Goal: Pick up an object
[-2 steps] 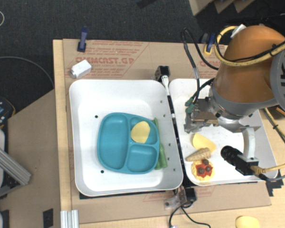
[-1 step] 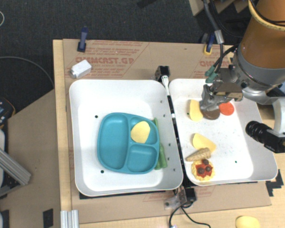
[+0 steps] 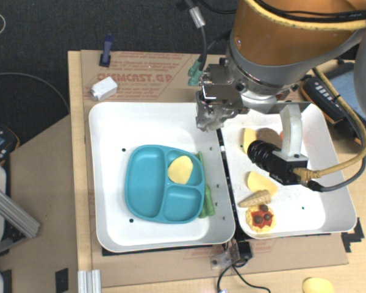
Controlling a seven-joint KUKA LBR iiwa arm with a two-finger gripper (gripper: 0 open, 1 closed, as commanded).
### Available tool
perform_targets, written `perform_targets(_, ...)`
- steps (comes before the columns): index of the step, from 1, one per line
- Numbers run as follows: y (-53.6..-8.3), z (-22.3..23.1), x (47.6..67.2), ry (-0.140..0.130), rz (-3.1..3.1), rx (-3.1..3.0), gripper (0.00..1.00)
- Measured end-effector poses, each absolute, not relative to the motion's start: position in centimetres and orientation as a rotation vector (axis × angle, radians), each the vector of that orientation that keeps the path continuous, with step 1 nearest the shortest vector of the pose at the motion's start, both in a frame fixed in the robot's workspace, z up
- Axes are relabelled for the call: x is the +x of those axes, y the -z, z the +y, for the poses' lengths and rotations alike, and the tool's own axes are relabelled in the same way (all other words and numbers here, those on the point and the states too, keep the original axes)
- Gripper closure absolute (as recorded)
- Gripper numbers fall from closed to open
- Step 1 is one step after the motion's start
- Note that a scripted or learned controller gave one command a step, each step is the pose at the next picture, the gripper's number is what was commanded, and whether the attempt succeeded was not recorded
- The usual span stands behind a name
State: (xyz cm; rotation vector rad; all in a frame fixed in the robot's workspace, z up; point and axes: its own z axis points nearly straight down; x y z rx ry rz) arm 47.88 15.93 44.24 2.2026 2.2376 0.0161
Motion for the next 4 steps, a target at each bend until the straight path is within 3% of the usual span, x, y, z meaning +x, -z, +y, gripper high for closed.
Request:
perform_targets(1, -37.2, 15.5, 47.8, 0.013, 2.224, 2.226, 1.00)
perform_targets(2, -49.3, 19.9, 53.9, -0.026, 2.220, 2.211, 1.00)
perform_targets(3, -41.8, 17.4, 51.9, 0.013, 2.221, 2.228, 1.00)
perform_targets(4, -36.4, 22.2, 48.7, 0.011, 2.231, 2.219, 1.00)
